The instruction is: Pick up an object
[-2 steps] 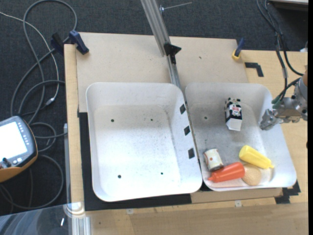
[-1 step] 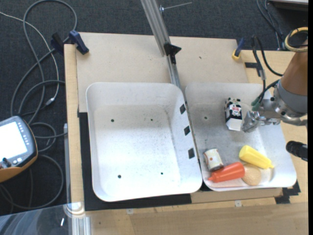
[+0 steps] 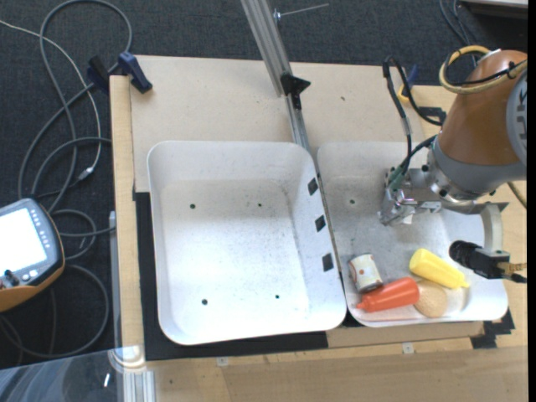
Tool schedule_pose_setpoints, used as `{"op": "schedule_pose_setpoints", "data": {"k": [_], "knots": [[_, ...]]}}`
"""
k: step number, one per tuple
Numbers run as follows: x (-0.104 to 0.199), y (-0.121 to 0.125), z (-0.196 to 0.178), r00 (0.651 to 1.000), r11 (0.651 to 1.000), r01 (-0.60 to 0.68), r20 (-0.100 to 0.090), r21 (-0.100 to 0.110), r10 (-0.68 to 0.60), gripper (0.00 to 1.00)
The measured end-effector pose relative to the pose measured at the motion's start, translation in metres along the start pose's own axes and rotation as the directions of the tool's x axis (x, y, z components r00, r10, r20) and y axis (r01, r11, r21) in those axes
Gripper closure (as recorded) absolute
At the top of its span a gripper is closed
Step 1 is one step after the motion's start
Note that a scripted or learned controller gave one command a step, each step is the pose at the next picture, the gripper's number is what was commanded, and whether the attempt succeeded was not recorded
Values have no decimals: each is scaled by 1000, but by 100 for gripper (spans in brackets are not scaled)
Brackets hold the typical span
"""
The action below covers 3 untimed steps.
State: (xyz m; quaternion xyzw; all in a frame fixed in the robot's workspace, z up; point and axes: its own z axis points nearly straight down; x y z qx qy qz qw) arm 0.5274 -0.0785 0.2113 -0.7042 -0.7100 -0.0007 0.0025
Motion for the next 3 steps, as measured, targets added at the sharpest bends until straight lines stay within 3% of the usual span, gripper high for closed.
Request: {"op": "schedule_pose_setpoints", "data": {"k": [3], "knots": [[170, -13, -6, 1000, 1000, 1, 1, -3, -1, 100]]}}
